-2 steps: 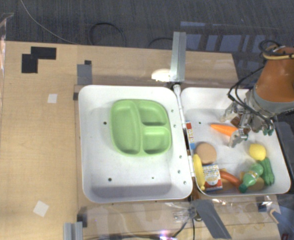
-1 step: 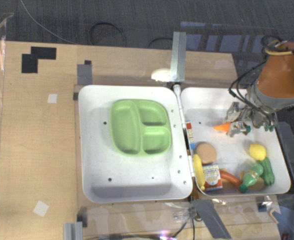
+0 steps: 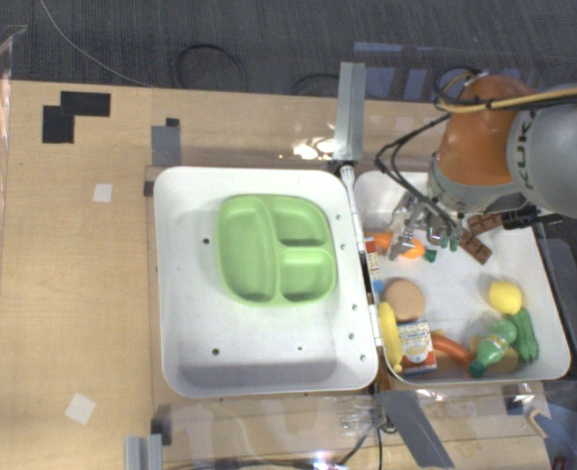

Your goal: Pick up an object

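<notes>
Two white bins [image 3: 185, 360] sat on a pale wooden bench [image 3: 63, 292] beside dark carpet [image 3: 219, 13]. The gripper [image 3: 412, 235] hovered over toys; whether it was spread or pressed together could not be told.

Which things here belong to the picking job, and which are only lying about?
For the job:
gripper
right white bin of toy food
yellow toy lemon
yellow toy banana
round tan toy bun

Lying about:
green divided plastic plate
left white bin
</notes>
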### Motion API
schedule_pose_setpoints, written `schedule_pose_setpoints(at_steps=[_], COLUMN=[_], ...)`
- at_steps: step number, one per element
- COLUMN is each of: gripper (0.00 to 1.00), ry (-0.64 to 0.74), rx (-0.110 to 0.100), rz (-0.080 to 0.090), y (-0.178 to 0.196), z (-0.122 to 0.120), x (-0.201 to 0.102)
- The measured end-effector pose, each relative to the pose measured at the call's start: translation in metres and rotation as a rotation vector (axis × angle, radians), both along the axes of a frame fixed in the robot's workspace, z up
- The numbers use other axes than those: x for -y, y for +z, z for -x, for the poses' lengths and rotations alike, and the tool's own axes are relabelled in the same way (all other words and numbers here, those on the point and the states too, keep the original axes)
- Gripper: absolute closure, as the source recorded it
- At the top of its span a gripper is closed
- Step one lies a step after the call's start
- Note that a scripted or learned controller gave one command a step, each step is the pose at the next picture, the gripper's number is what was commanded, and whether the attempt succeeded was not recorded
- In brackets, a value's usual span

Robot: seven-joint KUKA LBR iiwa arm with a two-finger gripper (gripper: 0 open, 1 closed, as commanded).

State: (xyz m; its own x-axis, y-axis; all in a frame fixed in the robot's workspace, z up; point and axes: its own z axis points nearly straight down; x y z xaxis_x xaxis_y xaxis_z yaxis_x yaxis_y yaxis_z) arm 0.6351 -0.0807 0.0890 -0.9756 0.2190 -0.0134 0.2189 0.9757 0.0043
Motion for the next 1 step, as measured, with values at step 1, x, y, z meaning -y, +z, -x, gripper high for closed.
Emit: schedule_pose_setpoints(at_steps=[1], gripper=[1.00], ry=[0.005], rx=[0.010], rz=[-0.001], y=[0.1228], z=[0.0108], x=[-0.0557])
